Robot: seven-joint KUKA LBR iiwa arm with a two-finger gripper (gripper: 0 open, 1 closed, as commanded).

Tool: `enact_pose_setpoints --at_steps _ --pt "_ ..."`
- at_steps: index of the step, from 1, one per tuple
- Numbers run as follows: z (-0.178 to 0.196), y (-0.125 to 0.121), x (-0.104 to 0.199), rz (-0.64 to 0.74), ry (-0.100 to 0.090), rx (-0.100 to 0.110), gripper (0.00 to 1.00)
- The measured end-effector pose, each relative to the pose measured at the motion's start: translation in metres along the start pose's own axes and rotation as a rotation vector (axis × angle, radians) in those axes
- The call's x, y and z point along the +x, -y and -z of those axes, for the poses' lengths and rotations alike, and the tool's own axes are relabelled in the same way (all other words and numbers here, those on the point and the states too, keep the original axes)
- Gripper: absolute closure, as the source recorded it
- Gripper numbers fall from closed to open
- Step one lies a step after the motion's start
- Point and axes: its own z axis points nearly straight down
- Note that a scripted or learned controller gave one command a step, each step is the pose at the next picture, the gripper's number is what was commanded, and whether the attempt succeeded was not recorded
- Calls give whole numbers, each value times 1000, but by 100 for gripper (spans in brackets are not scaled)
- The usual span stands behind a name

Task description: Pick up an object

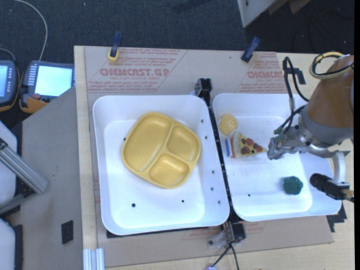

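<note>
Hovering over the right bin (270,210), the pincer (274,151) is hanging just beside the pizza slice toy (247,145), on its 3 o'clock side; whether it is clenched or released, I cannot tell. A yellowish round toy (228,124) is lying at the slice's 11 o'clock, a green broccoli toy (292,185) toward 5 o'clock. A yellow divided plate (162,149) is sitting in the left bin (112,201).

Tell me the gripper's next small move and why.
Probably a short shift toward the pizza slice, then a descent. The gripper sits in the right bin just beside that toy slice, nearer to it than to the green piece or the yellow piece.
</note>
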Motion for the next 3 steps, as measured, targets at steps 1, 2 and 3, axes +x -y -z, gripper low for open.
enact_pose_setpoints --at_steps 1,2,3 --pt "46 5 1 0 0 0 100" --pt "64 4 1 0 0 1 100" --pt "74 -21 47 5 -2 2 100"
